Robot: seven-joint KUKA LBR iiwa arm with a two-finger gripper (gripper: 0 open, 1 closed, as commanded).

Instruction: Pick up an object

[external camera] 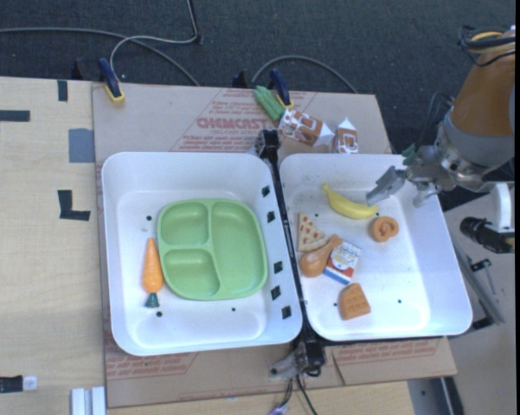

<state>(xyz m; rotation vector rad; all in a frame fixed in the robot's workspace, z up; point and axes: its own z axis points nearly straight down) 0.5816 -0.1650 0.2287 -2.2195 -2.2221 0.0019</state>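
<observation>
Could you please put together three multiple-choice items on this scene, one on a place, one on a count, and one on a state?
1. Where does the carrot lie?
A. In the left bin, beside the green tray
B. In the right bin, by the banana
C. On the cardboard outside both bins

2. How many compartments does the green tray have?
A. Two
B. Three
C. Five

3. What is the state of the banana?
A. Lifted clear of the bin
B. Lying on the right bin's floor
C. Resting on the green tray

Answers: 1 A, the carrot lies just off the tray's left edge in the left bin. 2 B, two smaller sections and one wide one show. 3 B, it lies flat in the right bin, with the gripper just beside its right end.
</observation>
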